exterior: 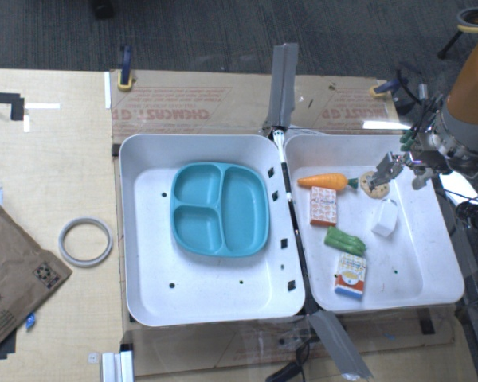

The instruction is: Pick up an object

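So, only one camera to go through, the overhead one. Your grey two-finger gripper (400, 164) sits at the right of the frame, over the upper part of the right white bin (442, 281), and I honestly can't tell how it's set or whether it has anything.

Just left of it, touching or nearly so, is a small round tan cookie-like piece (374, 184). Left of that lies an orange toy carrot with a green tip (325, 181). Below the carrot there's a small red-and-white printed packet (323, 206), then a green pickle-shaped toy (345, 240), then a little colourful carton (350, 276) near the lower middle of the bin. A small white block (385, 217) sits right of centre.

Over in the left white bin (139, 293), a teal plastic divided plate (221, 209) takes up the middle.

If you're going for the cookie piece, I'd guess it's light, stiff and a bit flat, so pinch it across its edges. The carrot looks like an easier grab: rigid, probably smooth plastic, take it across the thick middle.
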Robot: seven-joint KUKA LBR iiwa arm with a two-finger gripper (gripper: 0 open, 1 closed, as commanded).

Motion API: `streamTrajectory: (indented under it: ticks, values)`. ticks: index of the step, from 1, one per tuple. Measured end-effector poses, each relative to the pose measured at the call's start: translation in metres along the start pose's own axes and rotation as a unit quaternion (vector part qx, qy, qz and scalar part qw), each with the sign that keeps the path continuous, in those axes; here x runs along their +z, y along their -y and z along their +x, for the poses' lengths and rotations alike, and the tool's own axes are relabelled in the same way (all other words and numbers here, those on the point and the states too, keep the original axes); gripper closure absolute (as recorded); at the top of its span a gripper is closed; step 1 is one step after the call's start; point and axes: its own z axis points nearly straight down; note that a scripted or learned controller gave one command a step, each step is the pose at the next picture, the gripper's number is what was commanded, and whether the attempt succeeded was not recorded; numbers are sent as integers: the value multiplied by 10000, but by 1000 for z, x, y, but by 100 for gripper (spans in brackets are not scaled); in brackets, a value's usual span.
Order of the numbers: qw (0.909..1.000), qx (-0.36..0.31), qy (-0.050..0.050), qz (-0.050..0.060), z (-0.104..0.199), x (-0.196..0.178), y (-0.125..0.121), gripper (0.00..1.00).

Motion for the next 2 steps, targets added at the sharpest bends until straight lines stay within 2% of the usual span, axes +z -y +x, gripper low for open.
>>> streamTrajectory:
  ticks: [1,2]
  values:
    - [9999,-162,1,-18,16,137,-60,0]
    - [9997,-223,4,-21,45,146,-99,0]
